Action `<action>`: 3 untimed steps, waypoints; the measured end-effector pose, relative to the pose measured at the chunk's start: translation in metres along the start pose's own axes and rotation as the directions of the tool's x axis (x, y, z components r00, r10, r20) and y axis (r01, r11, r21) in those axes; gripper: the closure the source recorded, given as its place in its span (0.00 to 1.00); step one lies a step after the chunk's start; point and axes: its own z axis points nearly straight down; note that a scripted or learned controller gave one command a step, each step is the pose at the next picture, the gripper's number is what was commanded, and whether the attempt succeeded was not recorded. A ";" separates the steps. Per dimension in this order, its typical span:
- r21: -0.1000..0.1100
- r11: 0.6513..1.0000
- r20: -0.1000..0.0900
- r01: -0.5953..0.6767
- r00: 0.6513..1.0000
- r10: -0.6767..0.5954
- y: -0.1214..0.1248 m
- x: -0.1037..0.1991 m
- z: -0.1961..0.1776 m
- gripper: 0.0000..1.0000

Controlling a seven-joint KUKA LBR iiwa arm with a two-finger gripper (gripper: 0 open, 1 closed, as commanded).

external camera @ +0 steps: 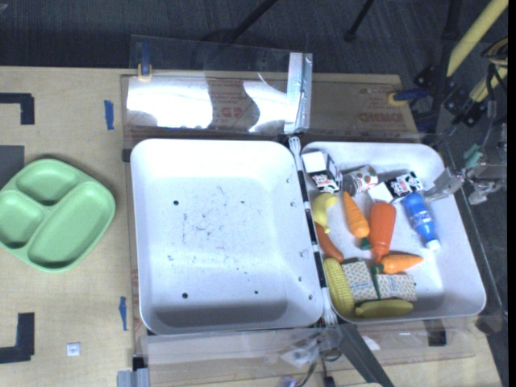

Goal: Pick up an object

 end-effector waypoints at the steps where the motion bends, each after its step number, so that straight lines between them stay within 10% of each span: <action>1: 0.001 0.988 -0.001 -0.156 0.988 0.156 0.047 -0.026 0.098 0.00; 2: -0.001 0.986 -0.006 -0.165 0.986 0.165 0.062 -0.010 0.164 0.00; 3: -0.004 0.986 -0.002 -0.165 0.986 0.165 0.062 -0.011 0.154 1.00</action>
